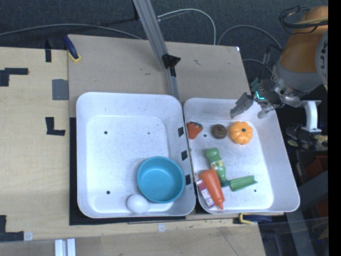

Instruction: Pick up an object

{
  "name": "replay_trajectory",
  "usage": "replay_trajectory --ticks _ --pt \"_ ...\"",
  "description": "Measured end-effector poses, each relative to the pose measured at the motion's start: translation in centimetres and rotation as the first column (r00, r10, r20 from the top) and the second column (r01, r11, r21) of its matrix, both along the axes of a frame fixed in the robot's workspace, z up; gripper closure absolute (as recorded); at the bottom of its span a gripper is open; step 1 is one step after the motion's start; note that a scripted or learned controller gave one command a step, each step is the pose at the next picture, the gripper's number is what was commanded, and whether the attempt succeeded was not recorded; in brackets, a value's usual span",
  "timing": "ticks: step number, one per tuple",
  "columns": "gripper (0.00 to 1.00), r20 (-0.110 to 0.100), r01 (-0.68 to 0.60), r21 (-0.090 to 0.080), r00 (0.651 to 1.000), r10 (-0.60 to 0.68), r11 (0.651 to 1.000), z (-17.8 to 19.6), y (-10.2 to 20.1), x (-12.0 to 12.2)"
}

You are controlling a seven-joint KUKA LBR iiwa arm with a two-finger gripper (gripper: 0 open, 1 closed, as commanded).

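- While the gripper [252,106] hangs spread and holding nothing over the right bin [285,193]'s far edge, we judge the orange pumpkin [241,133] just below it the nearest pick
- We should centre above it, then descend straight, avoiding the brown ball [219,131]

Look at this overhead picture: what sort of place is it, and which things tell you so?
Probably a robotics lab bench set up for grasping trials. A grey and orange robot arm reaches over two white bins, which hold toy food such as a small pumpkin and a carrot.
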State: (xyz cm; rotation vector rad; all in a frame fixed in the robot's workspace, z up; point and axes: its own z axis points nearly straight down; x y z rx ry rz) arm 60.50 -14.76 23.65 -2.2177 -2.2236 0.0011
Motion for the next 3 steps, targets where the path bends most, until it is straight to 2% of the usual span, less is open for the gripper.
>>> replay_trajectory --ticks 1,2,3 --pt "0.0 -0.007 0.002 0.0 1.0 -0.002 1.0 -6.1 -0.6 -0.7" --pt "0.0 -0.005 0.001 0.0 1.0 -0.001 1.0 -10.5 -0.2 -1.1" --pt "0.0 0.023 0.0 -0.006 1.0 0.0 1.0 -12.2 -0.4 -0.4"
